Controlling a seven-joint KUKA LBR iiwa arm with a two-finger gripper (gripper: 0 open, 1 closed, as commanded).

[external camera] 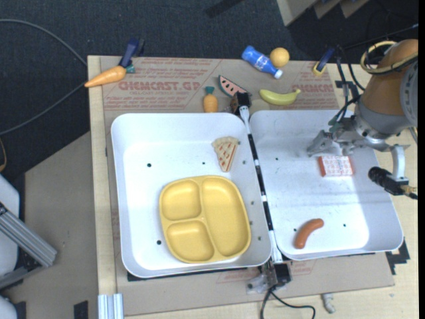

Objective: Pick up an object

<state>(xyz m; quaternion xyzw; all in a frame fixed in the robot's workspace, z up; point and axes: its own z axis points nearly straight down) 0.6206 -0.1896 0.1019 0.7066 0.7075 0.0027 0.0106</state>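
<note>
Hand [330,142] is sitting low over the right bin [292,131], up near its back right part, and I honestly can't tell from this angle how it's set, so I won't call it. Nothing looks held as far as I can see. Closest thing to it is the pink packet [336,166], lying flat on the bin floor just in front of the hand, toward the near edge, practically under the wrist. Its long side runs roughly left to right across the bin. My guess is that's the target, and the move would be a short shift toward the near side plus a drop, with the hand turned to close across the packet's short side. It's flat though, so I'd expect a scrape or a miss if the approach isn't dead on. The other option in that bin is the sausage [308,232], well apart down by the front wall, lying at a slant. The left bin [133,178] has the yellow tray [203,218] and a sandwich wedge [226,153], both across the divider and further from the arm. There's also a banana [279,96], bottle [260,61] and carrot [106,77] out on the counter [166,78] behind the bins, which I'd ignore for now.
</note>
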